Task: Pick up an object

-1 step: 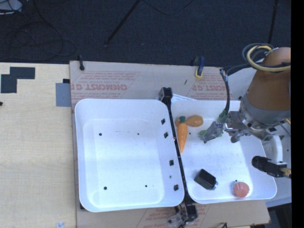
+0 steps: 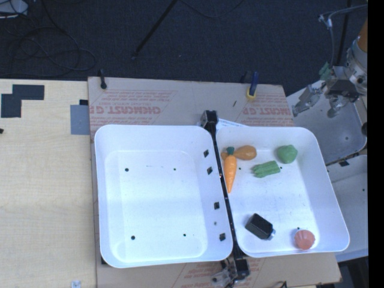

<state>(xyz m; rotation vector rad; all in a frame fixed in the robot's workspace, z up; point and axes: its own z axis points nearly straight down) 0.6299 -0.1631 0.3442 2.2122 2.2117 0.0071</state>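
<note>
Carrot [image 2: 230, 173], right bin's [image 2: 327, 179] 10 o'clock corner by divider, long axis 12-to-6, tip toward 6, green top at 12. Gripper [image 2: 323, 100] off bin at 1 o'clock, fingers apart, holding nothing.

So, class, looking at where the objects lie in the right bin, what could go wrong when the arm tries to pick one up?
The carrot lies against the divider wall between the bins, so a finger may strike the wall rather than slip beside it. The orange piece touches the carrot's top, so grasping one may drag the other. The pink ball sits near the right bin's corner and might roll away. The gripper is outside the bins, upper right.
</note>
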